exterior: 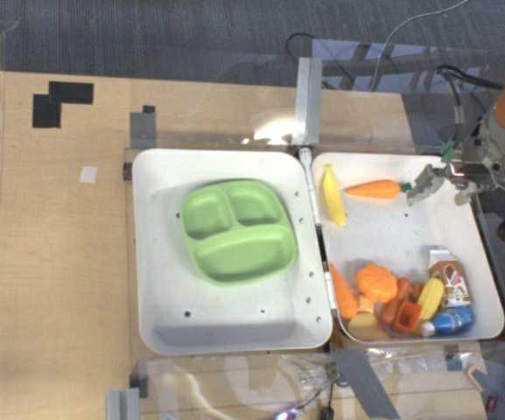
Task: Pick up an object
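Note:
My gripper (443,189) hangs over the far right corner of the right bin (410,234), fingers (422,185) spread open with nothing between them. Just left of it lies an orange carrot (372,190), its green tip close to the left finger. A yellow banana (331,196) lies along the bin's left wall. At the bin's near edge is a pile: an orange round fruit (376,282), a second carrot (343,294), a corn cob (431,297), a red pepper (401,313), a small bottle (447,278) and a blue piece (449,322).
The left bin (160,304) holds a green divided plate (234,232). A metal divider post (308,94) stands between the bins at the back. Cables run behind the right bin. Bare bin floor lies between the carrot and the pile.

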`<action>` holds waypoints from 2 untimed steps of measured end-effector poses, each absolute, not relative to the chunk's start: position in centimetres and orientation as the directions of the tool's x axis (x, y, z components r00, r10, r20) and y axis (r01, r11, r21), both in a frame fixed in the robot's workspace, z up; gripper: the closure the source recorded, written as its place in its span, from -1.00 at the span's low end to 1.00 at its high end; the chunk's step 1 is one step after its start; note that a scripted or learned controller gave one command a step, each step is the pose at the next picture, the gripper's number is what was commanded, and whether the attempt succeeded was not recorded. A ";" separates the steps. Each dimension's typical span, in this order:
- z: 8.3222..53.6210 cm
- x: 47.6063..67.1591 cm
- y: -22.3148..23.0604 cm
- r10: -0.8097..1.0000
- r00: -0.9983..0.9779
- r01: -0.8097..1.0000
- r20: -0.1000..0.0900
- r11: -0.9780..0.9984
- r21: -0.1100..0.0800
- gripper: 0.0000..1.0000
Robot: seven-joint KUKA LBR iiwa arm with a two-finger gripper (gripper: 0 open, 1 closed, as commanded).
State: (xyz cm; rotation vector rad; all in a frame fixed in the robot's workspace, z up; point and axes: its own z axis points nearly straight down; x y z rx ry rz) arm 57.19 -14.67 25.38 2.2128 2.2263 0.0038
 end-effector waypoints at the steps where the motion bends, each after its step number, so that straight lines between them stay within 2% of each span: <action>1: 18.8 64.1 -9.9 0.990 0.140 0.990 0.001 -0.140 0.003 -1.00; 2: 9.9 66.8 -13.5 1.000 -0.027 1.000 -0.001 0.027 0.009 -1.00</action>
